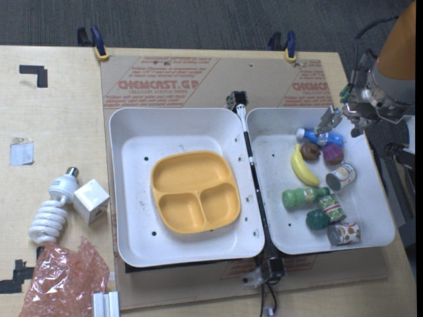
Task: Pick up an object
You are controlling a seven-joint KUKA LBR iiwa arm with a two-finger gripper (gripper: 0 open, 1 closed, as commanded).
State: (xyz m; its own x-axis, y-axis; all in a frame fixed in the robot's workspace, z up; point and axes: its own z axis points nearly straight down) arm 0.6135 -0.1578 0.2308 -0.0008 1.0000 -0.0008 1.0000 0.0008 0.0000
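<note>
The right bin (377, 177) holds several small items: a blue bottle (322, 137), a yellow banana (301, 168), a brown round piece (309, 152), a purple piece (332, 154), a tilted can (341, 176), a green bottle (303, 197), a green can (331, 209) and a red-and-white can (344, 232). My gripper (342, 124) hangs over the bin's far right corner, just above and right of the blue bottle. Its fingers stand apart with nothing between them.
A yellow divided tray (195, 191) lies in the left bin (125, 177). On the bench to the left sit a spiral light bulb (49, 211), a white cube (91, 201) and a pink plastic bag (63, 282).
</note>
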